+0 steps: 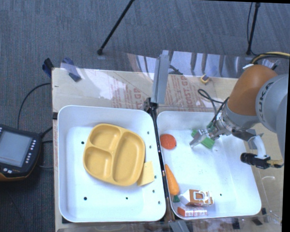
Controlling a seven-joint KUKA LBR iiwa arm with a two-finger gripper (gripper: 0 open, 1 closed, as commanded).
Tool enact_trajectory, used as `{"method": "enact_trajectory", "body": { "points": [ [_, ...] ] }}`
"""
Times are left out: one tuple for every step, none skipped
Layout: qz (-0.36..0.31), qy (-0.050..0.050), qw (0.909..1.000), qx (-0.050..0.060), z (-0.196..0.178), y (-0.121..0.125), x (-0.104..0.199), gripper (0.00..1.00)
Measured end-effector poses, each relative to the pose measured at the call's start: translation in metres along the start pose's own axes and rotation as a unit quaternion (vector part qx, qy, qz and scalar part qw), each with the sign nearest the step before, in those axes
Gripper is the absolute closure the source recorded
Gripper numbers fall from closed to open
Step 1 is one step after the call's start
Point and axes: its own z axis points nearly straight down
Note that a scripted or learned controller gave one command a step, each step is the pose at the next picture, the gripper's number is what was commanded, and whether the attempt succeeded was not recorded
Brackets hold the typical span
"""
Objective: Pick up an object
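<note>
Our gripper (200,139) hangs right of centre, a green block (207,141) just beside its tips on the right. We cannot tell its grip. The carrot (171,180) lies lower left, pointing up-left.

A robotics lab: teach pendant (10,152), tripod legs (116,24), grey carpet (43,25)

Red lettering on the bench (136,91), reversed, unreadable.

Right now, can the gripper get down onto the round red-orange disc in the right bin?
Probably yes. The round red-orange disc lies alone on bare bin floor, apart from the carrot; the gripper is nearby with something green at its fingers.
</note>
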Motion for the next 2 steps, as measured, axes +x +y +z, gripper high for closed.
{"method": "enact_trajectory", "body": {
  "points": [
    [0.003, -0.001, 1.0, -0.003, -0.013, 0.001, -0.002, 1.0],
    [0.029, -0.004, 0.9995, -0.008, -0.14, 0.018, 0.044, 1.0]
  ]
}}
